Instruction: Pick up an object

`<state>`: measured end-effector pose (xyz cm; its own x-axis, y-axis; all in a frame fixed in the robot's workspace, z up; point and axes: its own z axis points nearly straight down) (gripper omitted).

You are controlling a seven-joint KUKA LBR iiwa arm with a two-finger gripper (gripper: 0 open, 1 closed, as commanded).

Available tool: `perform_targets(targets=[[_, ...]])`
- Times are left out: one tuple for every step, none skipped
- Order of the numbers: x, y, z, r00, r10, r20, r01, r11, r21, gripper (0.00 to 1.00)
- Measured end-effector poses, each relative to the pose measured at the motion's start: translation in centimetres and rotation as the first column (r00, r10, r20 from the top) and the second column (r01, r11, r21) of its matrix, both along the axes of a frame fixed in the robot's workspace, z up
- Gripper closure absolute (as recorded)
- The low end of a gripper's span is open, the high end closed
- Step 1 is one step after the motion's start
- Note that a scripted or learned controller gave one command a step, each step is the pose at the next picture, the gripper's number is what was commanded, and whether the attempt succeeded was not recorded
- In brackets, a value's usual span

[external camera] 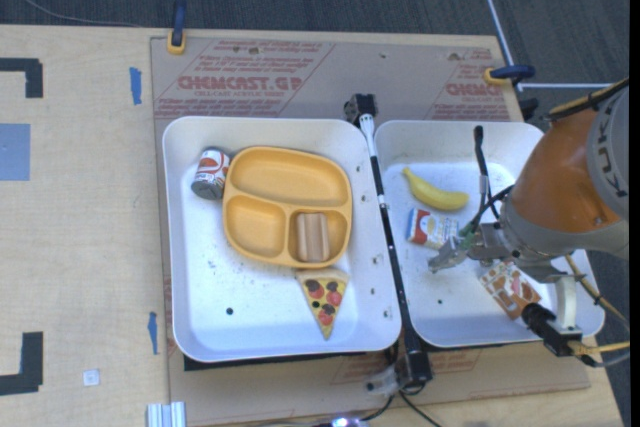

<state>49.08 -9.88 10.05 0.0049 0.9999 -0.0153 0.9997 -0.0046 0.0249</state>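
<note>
White plastic makes up both shallow bins on the bench. In the right bin (420, 315) the grey arm with its orange band (565, 185) reaches in from the right, and its two-finger gripper (452, 255) hangs low over the middle of the bin floor. How far the jaws stand apart cannot be told from this slant; nothing is visibly held between them. Just beside the gripper, toward the divider between the bins, lies a small white packet with red and green print (427, 227); whether the gripper touches it cannot be made out. A yellow banana (436, 193) lies just beyond the packet, toward the far wall. On the gripper's other side, partly under the arm, rests a flat printed card in red and white (510, 289).

The left bin (200, 315) holds a yellow three-compartment plastic tray (285, 177), with a brown cylindrical block (311, 238) lying in its near right compartment. A small red and white can (209, 173) lies on its side against the tray's left edge. A toy pizza slice (326, 300) sits near the tray's near rim, point toward the camera.
</note>
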Motion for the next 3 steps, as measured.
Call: perform_targets(targets=[[0.1,0.0,1.0,1.000,0.000,0.004,0.000,1.000,-0.001,1.00],[0.1,0.0,1.0,1.000,0.000,0.004,0.000,1.000,-0.001,0.00],[-0.8,0.7,-1.1,1.000,0.004,-0.014,-0.004,1.000,0.013,0.00]])
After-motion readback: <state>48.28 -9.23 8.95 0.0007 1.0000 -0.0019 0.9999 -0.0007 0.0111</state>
